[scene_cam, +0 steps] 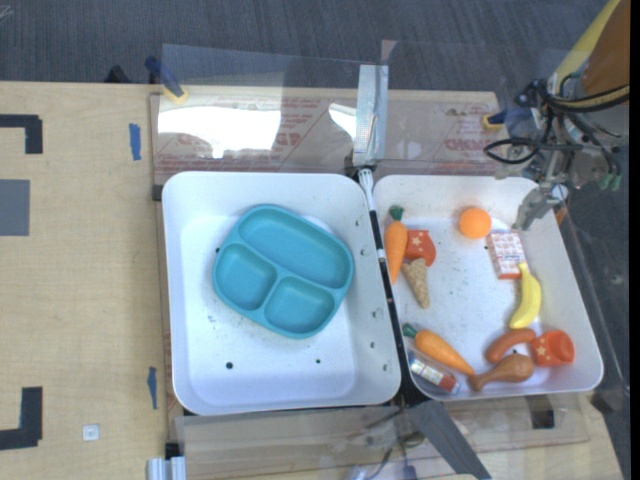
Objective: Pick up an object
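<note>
The right bin (585,313) holds several toy foods: an orange ball (474,222), a carrot (396,248) beside a red block (420,246), a beige piece (417,284), a red-and-white carton (506,254), a banana (526,299), a second carrot (441,349), a brown drumstick (505,370) and a red-orange piece (553,348). My gripper (541,209) hangs over this bin's far right corner, just above and right of the carton. It looks open, with nothing between its fingers.
A blue divided plate (285,270) lies in the left bin (190,298). A clear plastic sheet (260,118) and an upright metal bracket (371,113) stand behind the bins. Cables (520,148) hang by the wrist at the far right.
</note>
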### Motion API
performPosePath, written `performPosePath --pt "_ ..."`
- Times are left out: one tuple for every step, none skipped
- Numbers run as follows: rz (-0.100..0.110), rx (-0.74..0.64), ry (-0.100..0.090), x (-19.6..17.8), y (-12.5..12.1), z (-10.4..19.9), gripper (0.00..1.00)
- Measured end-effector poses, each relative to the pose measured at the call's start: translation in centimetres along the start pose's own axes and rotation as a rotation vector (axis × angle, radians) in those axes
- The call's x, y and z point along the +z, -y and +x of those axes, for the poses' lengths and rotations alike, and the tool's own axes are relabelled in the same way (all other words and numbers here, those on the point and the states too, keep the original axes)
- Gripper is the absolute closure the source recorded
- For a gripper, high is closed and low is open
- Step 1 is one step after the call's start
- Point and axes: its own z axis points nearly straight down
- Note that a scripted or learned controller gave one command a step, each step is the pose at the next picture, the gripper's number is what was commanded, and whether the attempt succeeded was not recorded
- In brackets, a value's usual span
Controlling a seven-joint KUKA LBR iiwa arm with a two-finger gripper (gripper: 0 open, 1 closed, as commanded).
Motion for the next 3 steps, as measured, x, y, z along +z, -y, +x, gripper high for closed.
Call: performPosePath --pt "0.0 -0.029 0.001 11.7 0.5 0.9 0.0" --pt "-0.001 0.009 0.0 12.1 -0.4 2.5 0.0" --pt "-0.004 0.092 0.003 12.0 -7.9 3.9 0.0"
